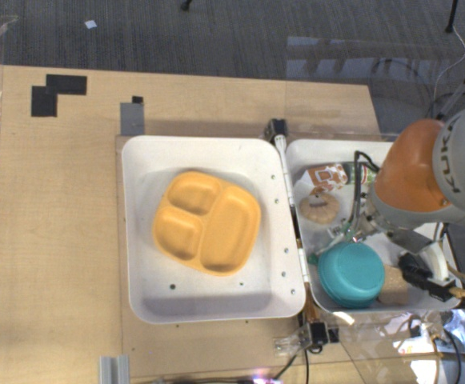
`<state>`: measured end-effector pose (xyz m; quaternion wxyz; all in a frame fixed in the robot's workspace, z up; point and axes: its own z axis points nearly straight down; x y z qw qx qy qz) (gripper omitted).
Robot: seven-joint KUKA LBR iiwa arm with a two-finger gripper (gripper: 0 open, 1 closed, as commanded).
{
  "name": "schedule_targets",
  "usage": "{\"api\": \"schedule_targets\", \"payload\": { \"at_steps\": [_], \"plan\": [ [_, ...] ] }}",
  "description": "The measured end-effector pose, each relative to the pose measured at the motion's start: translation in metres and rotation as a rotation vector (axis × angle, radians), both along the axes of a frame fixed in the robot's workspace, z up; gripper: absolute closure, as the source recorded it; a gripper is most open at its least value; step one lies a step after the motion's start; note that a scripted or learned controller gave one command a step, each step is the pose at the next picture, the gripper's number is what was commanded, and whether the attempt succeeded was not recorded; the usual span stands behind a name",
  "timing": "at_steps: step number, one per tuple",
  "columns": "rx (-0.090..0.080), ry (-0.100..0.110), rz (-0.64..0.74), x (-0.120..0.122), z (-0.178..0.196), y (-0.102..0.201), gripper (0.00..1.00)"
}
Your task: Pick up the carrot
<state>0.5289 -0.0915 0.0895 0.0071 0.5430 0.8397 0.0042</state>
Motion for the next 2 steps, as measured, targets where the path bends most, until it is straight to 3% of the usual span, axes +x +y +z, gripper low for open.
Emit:
{"api": "schedule_targets", "payload": {
  "at_steps": [1,2],
  "plan": [
    [-0.007,0.002,-0.045,0.002,0.065,-0.078,0.0],
    [0.001,-0.004,-0.221,-0.022,0.0,0.001,0.0]
  ]
}}
